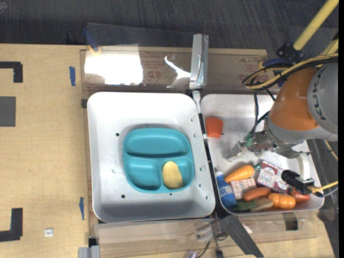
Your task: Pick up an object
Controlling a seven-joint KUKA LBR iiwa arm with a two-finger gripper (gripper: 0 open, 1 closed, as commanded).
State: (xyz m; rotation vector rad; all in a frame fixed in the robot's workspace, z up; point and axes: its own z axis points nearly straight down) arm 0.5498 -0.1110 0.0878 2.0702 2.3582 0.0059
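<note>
Over the right-hand bin, the arm reaches in from the right, and its gripper hangs low above the bare white floor between an orange cup and the pile of toy food along the bin's near edge. The fingers look spread and hold nothing; no object sits between them. Likely targets lie just below: an orange carrot, a patterned small box, a blue tube against the divider, and another orange piece near the corner. In the left bin, a teal divided tray carries a yellow lemon-like piece, well apart from the gripper.

The risk, as I judge it, is closing on empty floor, since the gripper sits beside the pile rather than over any piece. The crowded items touch, so a descent there could nudge neighbours or pinch an edge that slips free.
</note>
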